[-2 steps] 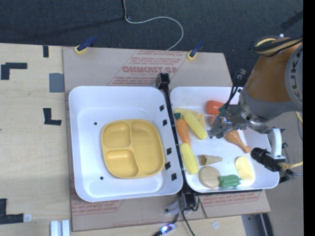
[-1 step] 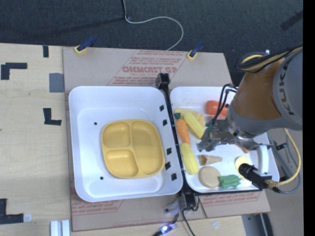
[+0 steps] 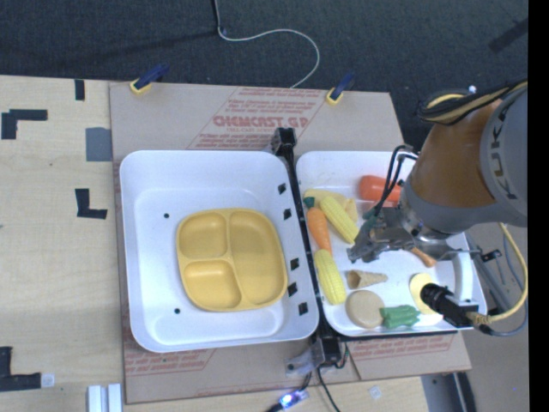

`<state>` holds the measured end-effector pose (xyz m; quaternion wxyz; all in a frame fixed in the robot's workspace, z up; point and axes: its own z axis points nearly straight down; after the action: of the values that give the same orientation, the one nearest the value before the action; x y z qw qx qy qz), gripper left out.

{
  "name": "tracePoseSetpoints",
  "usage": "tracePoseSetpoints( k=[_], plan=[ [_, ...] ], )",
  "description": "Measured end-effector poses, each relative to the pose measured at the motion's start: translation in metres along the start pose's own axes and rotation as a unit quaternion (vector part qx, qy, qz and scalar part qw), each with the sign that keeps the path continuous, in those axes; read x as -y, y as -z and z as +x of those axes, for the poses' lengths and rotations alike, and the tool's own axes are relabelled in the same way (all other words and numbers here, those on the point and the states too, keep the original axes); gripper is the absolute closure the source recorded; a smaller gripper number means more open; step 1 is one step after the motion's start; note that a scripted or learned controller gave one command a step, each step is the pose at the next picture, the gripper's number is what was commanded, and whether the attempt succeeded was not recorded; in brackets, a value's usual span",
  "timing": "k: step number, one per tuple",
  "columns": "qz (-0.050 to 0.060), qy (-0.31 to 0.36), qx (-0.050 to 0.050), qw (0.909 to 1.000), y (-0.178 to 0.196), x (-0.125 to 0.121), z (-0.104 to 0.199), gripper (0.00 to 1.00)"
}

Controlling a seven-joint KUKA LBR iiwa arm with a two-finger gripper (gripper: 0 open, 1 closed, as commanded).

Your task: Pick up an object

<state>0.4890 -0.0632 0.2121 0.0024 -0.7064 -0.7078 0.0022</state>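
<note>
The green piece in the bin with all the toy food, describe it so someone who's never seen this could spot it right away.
Look at the right bin, the one crowded with toy food. Along its near edge, the green piece lies just right of a round tan piece. It is the only green item among yellow corn cobs and an orange carrot.

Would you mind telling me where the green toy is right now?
The green toy lies in the right bin, near its front edge, right beside the round tan piece and just below the yellow round piece.
</note>
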Motion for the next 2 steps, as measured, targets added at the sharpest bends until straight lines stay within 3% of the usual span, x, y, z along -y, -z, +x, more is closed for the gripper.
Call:
tracePoseSetpoints(
  k=[2],
  plan=[
    [-0.001,0.0,0.0,1.0,0.016,-0.001,-0.005,1.0]
  ],
)
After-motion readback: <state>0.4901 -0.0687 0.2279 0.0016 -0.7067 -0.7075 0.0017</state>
